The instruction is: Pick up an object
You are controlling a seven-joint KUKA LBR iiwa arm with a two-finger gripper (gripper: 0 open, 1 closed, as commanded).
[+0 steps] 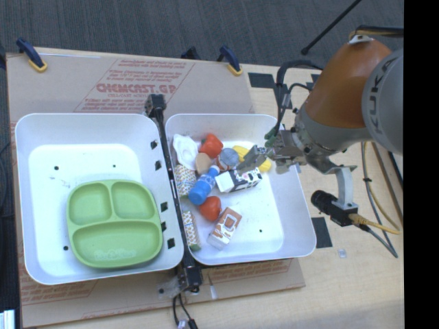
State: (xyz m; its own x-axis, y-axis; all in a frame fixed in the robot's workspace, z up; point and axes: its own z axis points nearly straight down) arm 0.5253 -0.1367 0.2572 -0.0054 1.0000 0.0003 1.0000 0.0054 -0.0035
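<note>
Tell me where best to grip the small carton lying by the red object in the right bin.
Probably across the small carton's long sides at mid-body, coming straight down. It lies flat, tilted diagonally, with bare bin floor on its right and below it.

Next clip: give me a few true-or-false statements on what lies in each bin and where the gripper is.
1. The green divided plate lies in the left bin. True.
2. The blue bottle lies on the green plate. False: it lies in the right bin among the other small items.
3. The gripper is over the right bin. True.
4. The small brown carton stands outside both bins. False: it lies in the right bin.
</note>
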